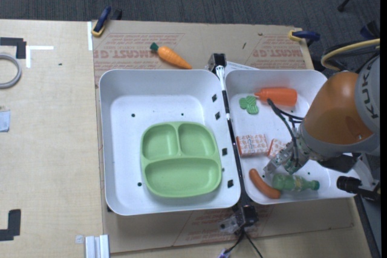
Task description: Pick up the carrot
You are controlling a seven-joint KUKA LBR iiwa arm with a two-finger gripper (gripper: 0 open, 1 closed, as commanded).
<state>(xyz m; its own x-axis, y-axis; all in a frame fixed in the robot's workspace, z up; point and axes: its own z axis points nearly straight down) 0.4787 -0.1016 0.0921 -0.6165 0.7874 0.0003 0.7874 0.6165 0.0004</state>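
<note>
Your largest landmarks are the two white bins: the left bin (115,130) holds a green divided plate (180,159), and the right bin (314,83) holds the clutter. The arm (335,109) reaches low into the right bin, its gripper (289,160) just above a green bottle (295,183) near the front wall; from this angle you cannot tell whether the pincer is apart or together. Beside it lie a sausage (264,184) and a pink-and-white packet (252,144). Toward the back sit an orange cylinder-like piece (278,95) and a small green toy (248,104). The carrot (171,56) lies outside both bins, on the cardboard behind the left bin, well apart from the gripper.
</note>
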